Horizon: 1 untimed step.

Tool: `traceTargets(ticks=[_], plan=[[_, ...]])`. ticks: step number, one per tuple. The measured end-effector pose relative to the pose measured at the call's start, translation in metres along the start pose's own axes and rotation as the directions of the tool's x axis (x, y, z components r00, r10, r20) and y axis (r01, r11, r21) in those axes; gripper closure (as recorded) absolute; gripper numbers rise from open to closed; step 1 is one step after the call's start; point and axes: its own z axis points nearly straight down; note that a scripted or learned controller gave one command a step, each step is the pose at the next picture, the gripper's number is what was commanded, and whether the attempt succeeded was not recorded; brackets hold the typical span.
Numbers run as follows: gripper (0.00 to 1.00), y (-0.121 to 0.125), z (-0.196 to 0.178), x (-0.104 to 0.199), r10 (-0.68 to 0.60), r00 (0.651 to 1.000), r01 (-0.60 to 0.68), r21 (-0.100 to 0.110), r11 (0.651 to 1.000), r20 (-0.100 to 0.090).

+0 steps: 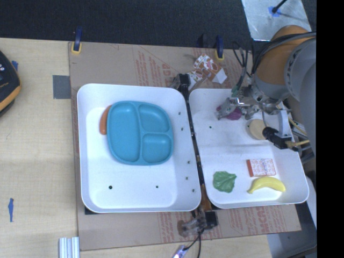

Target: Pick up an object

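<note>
The gripper (235,109) is hanging low in the bin (215,144); whether it is clenched, I cannot tell. The leaf (224,181) and banana (266,185) are lying well off, so closing here is likely catching nothing.

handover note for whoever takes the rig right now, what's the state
Hand: low over the far end of the right bin, beside a small tan round piece. Whether it has anything is unclear.
Right bin, near end: green leaf, yellow banana, red-and-white card.
Left bin: blue divided plate lying over an orange item.
Done: no pick confirmed.
Left: grasp one object and lift it.
</note>
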Motion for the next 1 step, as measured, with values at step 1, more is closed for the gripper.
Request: traceTargets(ticks=[1], plan=[[0.0,-0.0002,-0.0001,-0.031,0.002,1.0,-0.002,-0.002,1.0,0.001]])
